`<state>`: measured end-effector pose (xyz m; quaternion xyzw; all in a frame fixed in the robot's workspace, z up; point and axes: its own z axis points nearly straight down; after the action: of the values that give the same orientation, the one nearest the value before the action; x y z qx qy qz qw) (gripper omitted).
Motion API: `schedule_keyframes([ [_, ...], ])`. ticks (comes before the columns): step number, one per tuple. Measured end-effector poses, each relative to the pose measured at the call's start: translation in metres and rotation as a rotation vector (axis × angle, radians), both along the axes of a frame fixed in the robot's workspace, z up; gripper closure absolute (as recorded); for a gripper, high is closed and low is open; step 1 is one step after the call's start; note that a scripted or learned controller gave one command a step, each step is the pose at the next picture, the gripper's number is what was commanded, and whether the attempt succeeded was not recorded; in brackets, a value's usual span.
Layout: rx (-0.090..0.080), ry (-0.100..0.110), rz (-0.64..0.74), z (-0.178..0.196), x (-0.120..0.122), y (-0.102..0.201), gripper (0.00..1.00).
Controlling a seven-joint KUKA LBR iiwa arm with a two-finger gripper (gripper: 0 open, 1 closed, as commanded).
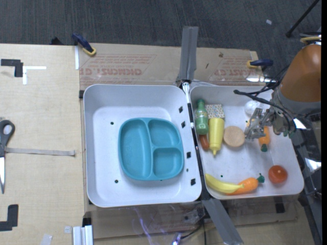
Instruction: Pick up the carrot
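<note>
Nearest you, along the near wall of the right bin, lies the carrot, orange with a green tip pointing right, touching the banana on its left. Just right of it sits a tomato. Further in you find a tan round disc, and left of that a yellow bottle beside a green bottle (both lying along the bin's left wall). The gripper hangs over the far-right part of this bin, well apart from the carrot; a small orange piece with a green end sits right against it, but you cannot tell whether the jaws are open or closed. The left bin holds a teal divided plate. On the desk at far left lie scissors.
</note>
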<state>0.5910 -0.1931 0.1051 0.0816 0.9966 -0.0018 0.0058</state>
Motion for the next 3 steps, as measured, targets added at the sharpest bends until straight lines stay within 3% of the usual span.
schedule_keyframes([
  [1,0.004,0.005,-0.083,0.043,0.015,0.083,1.0],
  [2,0.001,0.005,0.199,0.048,0.024,0.022,1.0],
  [3,0.002,0.005,0.199,0.048,0.024,0.022,0.0],
])
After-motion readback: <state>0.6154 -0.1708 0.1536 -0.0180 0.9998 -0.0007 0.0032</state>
